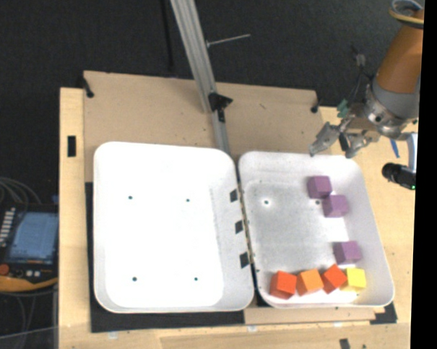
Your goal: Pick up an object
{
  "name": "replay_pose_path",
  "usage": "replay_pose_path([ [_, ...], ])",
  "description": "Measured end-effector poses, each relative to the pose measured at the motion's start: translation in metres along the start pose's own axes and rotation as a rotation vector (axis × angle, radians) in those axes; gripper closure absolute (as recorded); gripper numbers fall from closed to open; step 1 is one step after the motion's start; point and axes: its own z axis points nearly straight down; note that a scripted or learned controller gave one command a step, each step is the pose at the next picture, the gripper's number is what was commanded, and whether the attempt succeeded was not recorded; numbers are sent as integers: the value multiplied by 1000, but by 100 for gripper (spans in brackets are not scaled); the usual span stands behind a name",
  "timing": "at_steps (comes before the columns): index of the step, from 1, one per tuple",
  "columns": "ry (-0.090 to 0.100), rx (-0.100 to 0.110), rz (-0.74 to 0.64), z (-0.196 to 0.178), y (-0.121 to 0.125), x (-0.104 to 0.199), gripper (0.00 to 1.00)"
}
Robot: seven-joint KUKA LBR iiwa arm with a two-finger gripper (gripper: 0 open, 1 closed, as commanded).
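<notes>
My gripper (338, 143) hangs open above the far edge of the right bin (288, 224), with nothing between its fingers. The arm's orange band sits at the top right. Inside that bin lie three purple cubes: one (319, 186) just below the gripper, a second (336, 206) touching it, a third (347, 252) nearer the front. Along the bin's front edge runs a row of an orange-red cube (283, 284), an orange cube (310, 281), a red-orange cube (335, 277) and a yellow cube (356, 277).
The left bin (162, 225) lies beside the right one. A slanted metal pole (198, 57) rises from behind the bins' junction. A handheld pendant (24, 245) with cables lies off the bench at the left.
</notes>
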Motion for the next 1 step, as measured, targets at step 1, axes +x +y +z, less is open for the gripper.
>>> replay_pose_path([
  [1,0,2,1,60,-8,0,0],
])
